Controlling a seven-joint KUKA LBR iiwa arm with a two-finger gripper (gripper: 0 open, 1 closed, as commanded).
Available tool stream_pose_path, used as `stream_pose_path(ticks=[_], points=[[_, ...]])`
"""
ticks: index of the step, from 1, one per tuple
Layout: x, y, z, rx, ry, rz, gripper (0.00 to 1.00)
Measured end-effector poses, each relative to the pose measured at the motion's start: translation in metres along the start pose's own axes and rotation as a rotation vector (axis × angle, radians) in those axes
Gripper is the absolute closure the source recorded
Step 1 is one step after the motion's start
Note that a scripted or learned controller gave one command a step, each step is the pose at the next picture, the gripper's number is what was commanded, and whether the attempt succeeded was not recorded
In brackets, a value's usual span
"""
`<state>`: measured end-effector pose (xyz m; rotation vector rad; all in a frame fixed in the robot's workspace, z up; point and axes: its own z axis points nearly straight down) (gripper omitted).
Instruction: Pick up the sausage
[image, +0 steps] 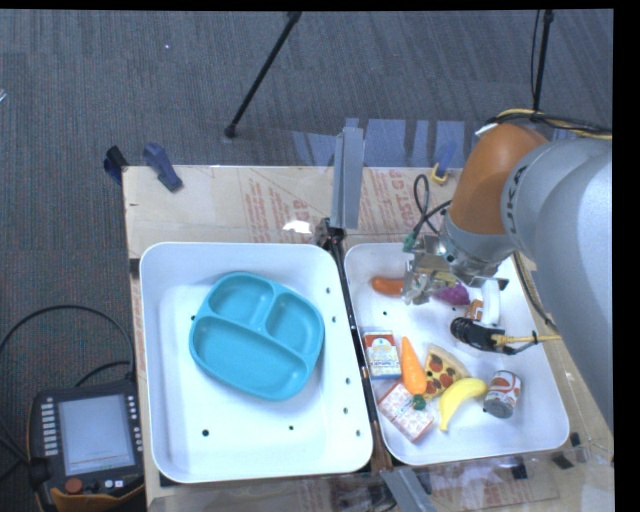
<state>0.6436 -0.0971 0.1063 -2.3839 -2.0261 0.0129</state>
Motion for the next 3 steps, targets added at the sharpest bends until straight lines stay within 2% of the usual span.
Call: stream_pose_path(ticks=[1,2,3], points=[[0.0,0.0,0.0,0.0,0.0,0.0,0.0],[-0.0004,0.0001,-0.0072,0.002,0.001,0.0,1.0],[-0.0004,0.0001,-0.0072,0.002,0.001,-0.001,0.0]])
